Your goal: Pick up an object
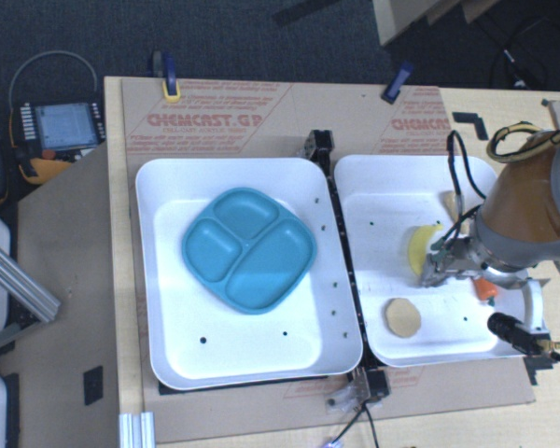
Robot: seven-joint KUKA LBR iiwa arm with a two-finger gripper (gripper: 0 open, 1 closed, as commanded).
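In the right white bin (373, 250) my gripper (436, 271) is down at a yellow rounded object (419, 247). I cannot tell its state. A tan round disc (402, 317) lies near.

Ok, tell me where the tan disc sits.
The tan disc lies in the right bin, near its front edge, just below the yellow object.

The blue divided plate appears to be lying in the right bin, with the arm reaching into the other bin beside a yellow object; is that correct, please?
Not quite: the camera view shows the blue divided plate in the left bin, not the right. The rest holds: the arm reaches into the other bin beside the yellow object.
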